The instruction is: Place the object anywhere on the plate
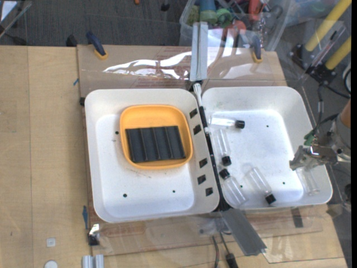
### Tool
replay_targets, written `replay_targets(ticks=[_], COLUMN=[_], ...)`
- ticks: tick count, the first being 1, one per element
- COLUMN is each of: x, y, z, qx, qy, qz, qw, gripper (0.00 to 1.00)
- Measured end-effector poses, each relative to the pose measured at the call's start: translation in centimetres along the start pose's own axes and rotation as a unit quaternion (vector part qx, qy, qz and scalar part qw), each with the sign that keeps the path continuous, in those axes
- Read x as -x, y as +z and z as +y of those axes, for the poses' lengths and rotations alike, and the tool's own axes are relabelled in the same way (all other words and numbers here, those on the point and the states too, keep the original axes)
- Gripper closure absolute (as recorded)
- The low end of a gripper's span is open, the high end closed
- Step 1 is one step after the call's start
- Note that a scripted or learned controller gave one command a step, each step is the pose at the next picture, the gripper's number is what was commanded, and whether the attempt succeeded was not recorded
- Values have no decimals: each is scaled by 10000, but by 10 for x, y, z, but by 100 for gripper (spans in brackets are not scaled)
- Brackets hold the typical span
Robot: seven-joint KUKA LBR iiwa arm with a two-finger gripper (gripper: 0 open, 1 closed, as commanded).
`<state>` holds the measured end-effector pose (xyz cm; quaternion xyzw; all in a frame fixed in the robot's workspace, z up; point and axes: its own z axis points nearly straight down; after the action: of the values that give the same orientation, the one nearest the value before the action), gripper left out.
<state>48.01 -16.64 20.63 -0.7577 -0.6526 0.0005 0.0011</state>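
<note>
My end effector [305, 156] sits at the right edge of the right bin [290, 102], low over the bin's right wall, and from this slanted angle I cannot tell how it is set or whether anything is in it. A clear shape lies just below it against the right wall, too faint for me to identify.

The plate [155, 114] is orange-yellow with rounded corners and rests in the upper middle of the left bin [106, 200]. A dark ribbed rectangular insert [154, 143] lies flat on it, covering most of its floor.

The objects to pick are in the right bin, well apart from the plate. They are clear plastic vials with black caps. One vial [226, 123] lies near the top left of that bin, its cap pointing right. A second vial [222, 148] lies along the bin's left wall, cap toward the bottom. A third vial [232, 188] lies lower along the same wall, cap toward the top, near the second one's cap. A fourth vial [260, 184] lies near the bottom centre, tilted, cap at its lower right end.

Both bins stand side by side on the bench [39, 149], and a central divider with dark marks runs between them
</note>
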Motion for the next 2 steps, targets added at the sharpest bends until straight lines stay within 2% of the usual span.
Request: replay_targets(ticks=[1, 2], x=[-20, -17], y=[-26, -24], z=[47, 100], qx=[7, 19], qy=[-372, -1696], qz=[-10, -16], qw=[9993, 9855], gripper=[100, 100])
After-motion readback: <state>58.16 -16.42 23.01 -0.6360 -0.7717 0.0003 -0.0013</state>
